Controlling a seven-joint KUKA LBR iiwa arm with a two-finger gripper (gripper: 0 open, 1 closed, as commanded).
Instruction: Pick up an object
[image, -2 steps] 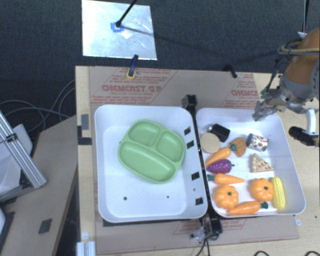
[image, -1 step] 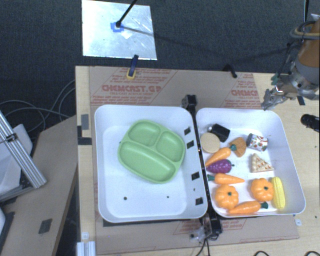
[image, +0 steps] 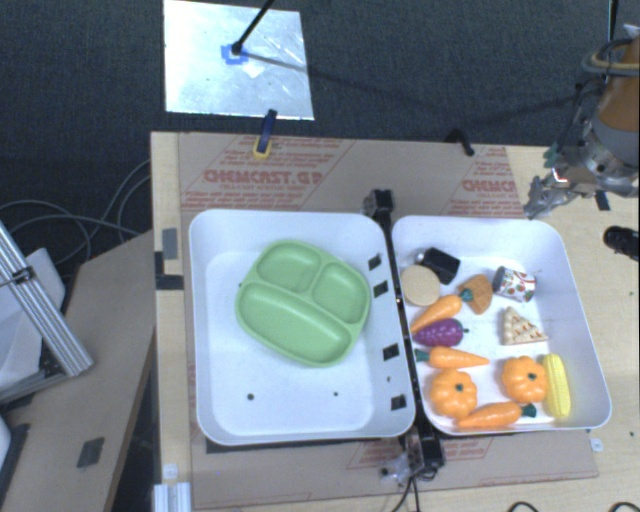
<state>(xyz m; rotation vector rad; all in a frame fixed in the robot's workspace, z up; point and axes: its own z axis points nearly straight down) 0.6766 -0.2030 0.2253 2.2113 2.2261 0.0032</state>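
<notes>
Fingers (image: 540, 198) hang at the arm's tip just outside the far right corner of the right bin (image: 578, 300), above the table (image: 330, 165), with nothing between them; how wide they stand is too small and blurred to tell.

Every candidate lies in that bin, nearer the camera than the fingers and mostly to their left in the view. Closest to the fingers is the small can (image: 514, 284), with bare bin floor on its far side. A pale wedge (image: 520, 326) sits just beyond the can, and the carrot (image: 437, 312), the purple piece (image: 440, 333) and the pumpkin (image: 452, 392) crowd together farther off still.

The can looks like the best choice: it is the shortest reach and offers room for one tip on each side. The sound approach is probably to travel over the rim first, spread well clear of its sides, and descend straight down, closing across its narrow width. The brown piece (image: 478, 292) just beside it could be nudged, so the closing line should run away from that neighbour.
</notes>
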